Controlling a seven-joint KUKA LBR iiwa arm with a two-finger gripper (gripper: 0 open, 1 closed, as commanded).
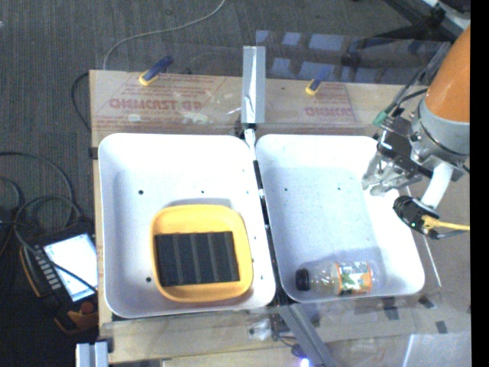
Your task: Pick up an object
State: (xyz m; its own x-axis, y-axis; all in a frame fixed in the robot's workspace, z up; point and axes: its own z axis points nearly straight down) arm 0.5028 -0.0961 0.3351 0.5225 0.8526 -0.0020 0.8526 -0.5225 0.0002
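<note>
A small plastic bottle (336, 278) with a black cap and orange contents lies on its side near the front wall of the right bin (321, 182). A yellow rectangular object (201, 254) with a dark ribbed top rests in the front half of the left bin (122, 174). My gripper (380, 179) hangs over the right bin's right edge, well behind and to the right of the bottle. The orange-banded arm (451, 90) above it reaches in from the right. I see nothing held in the gripper.
A metal divider post (253, 82) stands behind the seam between the bins. Two clamps (155, 69) (313, 87) sit on the wooden board behind them. A yellow cable (447, 225) runs off the wrist. A device with a screen (65, 262) lies on the floor at left.
</note>
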